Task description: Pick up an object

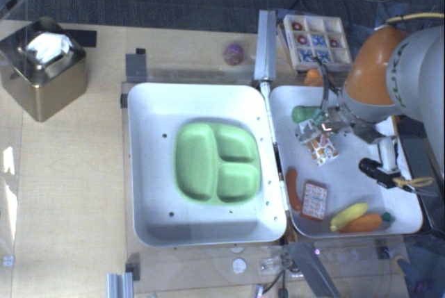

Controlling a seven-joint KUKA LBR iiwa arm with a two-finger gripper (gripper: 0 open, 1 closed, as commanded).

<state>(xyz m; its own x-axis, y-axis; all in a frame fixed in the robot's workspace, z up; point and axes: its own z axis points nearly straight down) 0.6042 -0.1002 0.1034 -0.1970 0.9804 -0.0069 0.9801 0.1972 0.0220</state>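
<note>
Far left on the bench: a brass-coloured box [43,78] with white material inside. Next, in the left bin [142,220], a green divided tray [215,161], lying flat at the middle. Then the right bin [417,217]: a reddish sausage-like piece [293,189] along its left wall, a patterned card-like block [314,201] just beside it, a yellow banana [348,215] touching an orange carrot [363,223] near the front wall.

Likely target: a small printed packet [320,148], white with red and orange marks, a little crumpled, in the upper part of the right bin below a green object [304,112].

Step in hand, by judgement: the approach. Gripper [324,124] just above the packet; jaw state impossible to tell from here. Next move: a straight descent, then closing around the thin packet.
</note>
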